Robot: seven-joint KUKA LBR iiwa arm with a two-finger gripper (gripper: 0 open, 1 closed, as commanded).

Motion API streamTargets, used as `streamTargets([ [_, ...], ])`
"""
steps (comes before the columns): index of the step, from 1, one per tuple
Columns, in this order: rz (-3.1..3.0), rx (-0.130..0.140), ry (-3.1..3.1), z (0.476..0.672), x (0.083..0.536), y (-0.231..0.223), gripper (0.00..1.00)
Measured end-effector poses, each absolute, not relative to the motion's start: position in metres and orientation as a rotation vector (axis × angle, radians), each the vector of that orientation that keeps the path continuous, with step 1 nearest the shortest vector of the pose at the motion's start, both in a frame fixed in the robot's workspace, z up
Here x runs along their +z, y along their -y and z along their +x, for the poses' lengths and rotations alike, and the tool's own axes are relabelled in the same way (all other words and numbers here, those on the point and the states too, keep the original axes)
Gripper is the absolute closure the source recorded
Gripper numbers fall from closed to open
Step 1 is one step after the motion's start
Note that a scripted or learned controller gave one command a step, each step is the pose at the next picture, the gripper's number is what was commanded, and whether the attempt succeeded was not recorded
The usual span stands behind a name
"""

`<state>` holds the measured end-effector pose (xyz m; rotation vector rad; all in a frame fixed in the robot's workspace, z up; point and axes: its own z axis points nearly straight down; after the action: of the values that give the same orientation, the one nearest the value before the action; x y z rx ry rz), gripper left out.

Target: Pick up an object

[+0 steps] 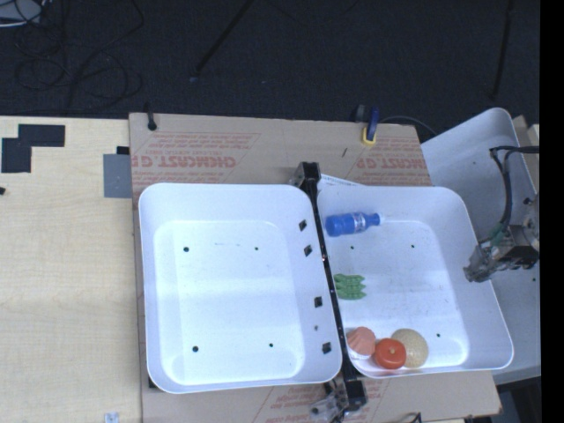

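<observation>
Gripper (483, 267) sits at the right rim of the right bin (476, 227), low and partly cropped by the frame edge. Fingers look small and dark at this angle; can't tell if they're spread or closed, and nothing is visibly between them. Cables loop above it toward the arm's wrist.

Positions relative to the right bin:
- Blue bottle (352, 224) lies on its side at the bin's far left corner, next to the divider. Long axis runs roughly left-right, tilted slightly; the paler end points right, blue body to the left.
- Green item (349, 286), probably a small leafy or pod-like toy, lies on the floor near the left wall, mid-bin, long axis roughly left-right.
- Near left corner: pink piece (360, 340), red round piece (389, 353), tan round piece (411, 346), clustered and touching or nearly so.

All objects are well apart from the gripper, across the bin floor.

Left bin (150, 236) sits just beside the right one, with black clips (310, 179) along the shared edge.
</observation>
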<state>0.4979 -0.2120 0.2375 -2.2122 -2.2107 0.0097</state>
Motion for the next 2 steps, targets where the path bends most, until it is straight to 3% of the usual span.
streamTargets([
  [1,-2.224,-0.006,2.231,0.533,0.336,0.214,1.00],
  [2,-2.224,-0.003,2.227,0.540,0.398,0.214,1.00],
])
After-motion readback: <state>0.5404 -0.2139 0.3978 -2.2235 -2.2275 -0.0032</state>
